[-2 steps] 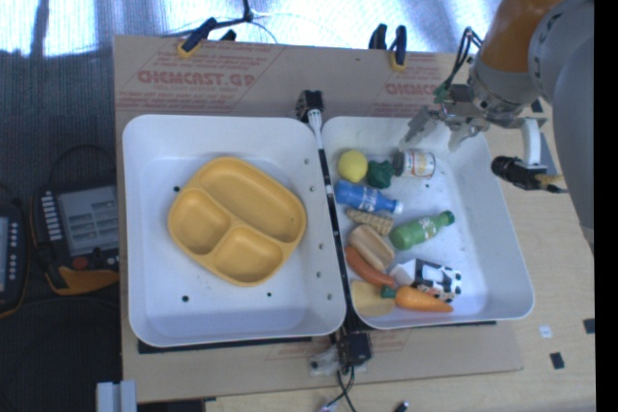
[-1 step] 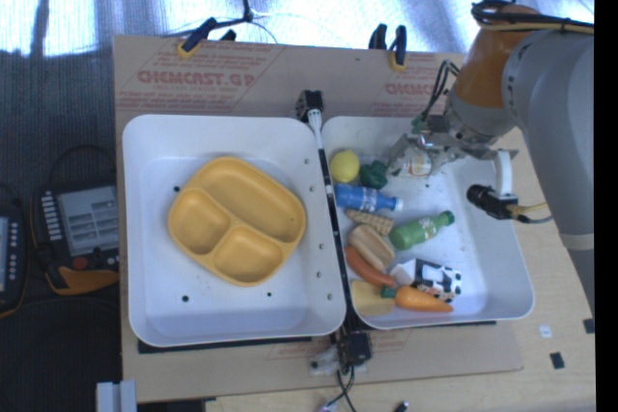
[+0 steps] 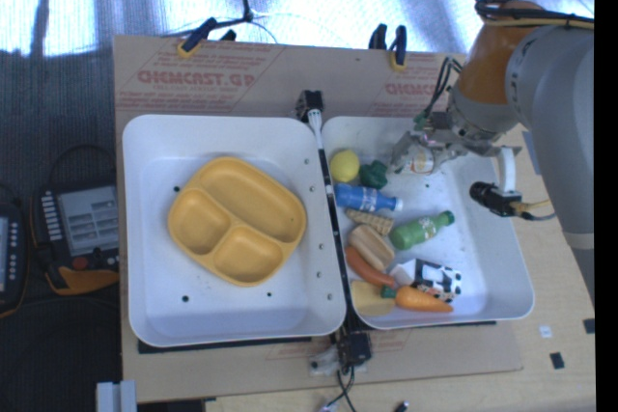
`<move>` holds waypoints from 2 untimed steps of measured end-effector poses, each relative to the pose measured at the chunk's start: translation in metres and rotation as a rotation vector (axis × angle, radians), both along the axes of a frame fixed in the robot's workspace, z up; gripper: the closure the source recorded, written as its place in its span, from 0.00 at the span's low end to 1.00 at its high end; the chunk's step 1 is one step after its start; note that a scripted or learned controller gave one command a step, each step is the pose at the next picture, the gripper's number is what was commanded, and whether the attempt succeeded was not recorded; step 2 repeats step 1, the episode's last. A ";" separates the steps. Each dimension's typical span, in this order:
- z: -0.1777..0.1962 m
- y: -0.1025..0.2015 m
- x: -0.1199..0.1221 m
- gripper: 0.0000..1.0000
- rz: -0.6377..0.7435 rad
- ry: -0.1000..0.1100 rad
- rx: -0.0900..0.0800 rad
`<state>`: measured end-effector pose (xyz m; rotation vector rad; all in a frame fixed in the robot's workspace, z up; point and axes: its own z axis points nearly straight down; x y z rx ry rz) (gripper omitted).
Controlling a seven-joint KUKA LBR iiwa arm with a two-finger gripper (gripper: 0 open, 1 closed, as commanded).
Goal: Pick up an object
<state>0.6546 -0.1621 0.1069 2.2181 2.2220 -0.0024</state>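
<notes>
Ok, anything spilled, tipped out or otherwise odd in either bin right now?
Nothing stands out. The yellow tray lies flat in the left bin. The toy foods sit jumbled inside the right bin, none over its rim. The tool is above that bin's far end.

One fixed camera looks down at a slant on both white bins [image 3: 140,236] — set fairly high, it seems — with the arm [image 3: 550,101] entering from the right

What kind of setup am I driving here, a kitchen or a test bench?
Most likely a lab test bench for robot picking: two white bins sit on a clamped cardboard sheet, the right one holds toy food such as a plastic carrot, and the left holds a yellow divided plate.
</notes>
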 end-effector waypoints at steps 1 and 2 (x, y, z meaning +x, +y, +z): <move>0.083 0.034 0.005 1.00 0.000 -0.002 0.001; 0.083 0.034 0.005 1.00 0.000 -0.002 0.001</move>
